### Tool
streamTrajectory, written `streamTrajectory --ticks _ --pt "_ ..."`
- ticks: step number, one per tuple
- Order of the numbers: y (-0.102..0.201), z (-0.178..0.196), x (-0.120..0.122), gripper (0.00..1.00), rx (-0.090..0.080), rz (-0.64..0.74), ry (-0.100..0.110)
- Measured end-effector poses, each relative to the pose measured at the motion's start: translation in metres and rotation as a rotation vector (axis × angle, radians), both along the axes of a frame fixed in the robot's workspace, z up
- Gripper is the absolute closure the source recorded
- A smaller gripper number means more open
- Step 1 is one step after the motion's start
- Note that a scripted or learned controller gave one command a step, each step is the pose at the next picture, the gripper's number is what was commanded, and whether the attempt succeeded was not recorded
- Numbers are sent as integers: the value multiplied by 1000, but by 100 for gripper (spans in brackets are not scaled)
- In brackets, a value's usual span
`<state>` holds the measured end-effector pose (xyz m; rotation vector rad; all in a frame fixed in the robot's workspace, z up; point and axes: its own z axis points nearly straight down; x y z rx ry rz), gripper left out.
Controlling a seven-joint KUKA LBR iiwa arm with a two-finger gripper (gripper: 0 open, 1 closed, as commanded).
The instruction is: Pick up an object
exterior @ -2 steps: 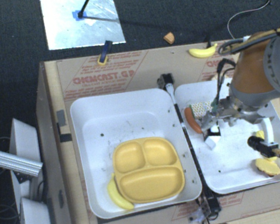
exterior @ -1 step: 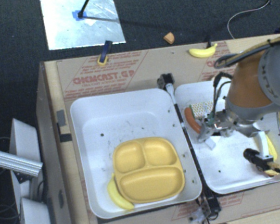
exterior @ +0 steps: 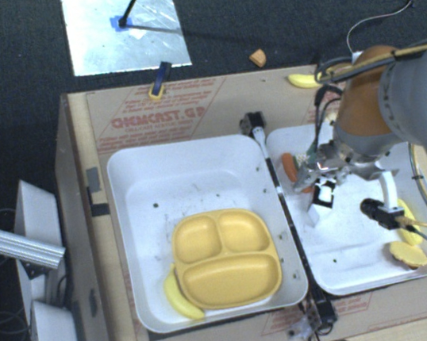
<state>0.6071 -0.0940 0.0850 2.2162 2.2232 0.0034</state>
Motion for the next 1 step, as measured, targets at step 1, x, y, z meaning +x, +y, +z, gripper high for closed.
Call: streamTrajectory --ticks 1 --pt "0 11 1 100 0 1 -2"
